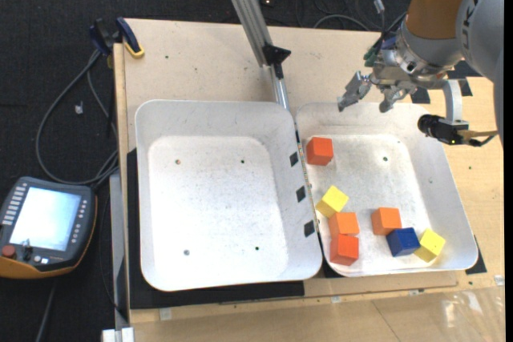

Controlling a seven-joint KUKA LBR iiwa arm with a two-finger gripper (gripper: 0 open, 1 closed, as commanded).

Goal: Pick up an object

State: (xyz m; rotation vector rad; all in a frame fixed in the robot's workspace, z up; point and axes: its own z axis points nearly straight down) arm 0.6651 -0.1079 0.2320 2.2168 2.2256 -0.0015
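While the arm hangs over the far edge of the right bin, nothing is picked yet.
Claw: the claw point(370, 94) is raised above the right bin point(449, 196), its two fingers spread apart with nothing between them; released, ready to come down.
Candidates: all blocks lie in the right bin. A lone orange block point(320, 150) sits nearest the claw, well apart from the rest.
Cluster: a yellow block point(332, 200) touches an orange block point(346, 223); a red-orange block point(345, 249) sits just below it. Another orange block point(386, 220), a blue block point(402, 241) and a yellow block point(431, 244) crowd the near corner.
Judgement: the lone block looks easiest, since the fingers have free space on each side.
Left bin: the left bin point(152, 172) likely serves as the drop side.
Risk: packed blocks may block the fingers.
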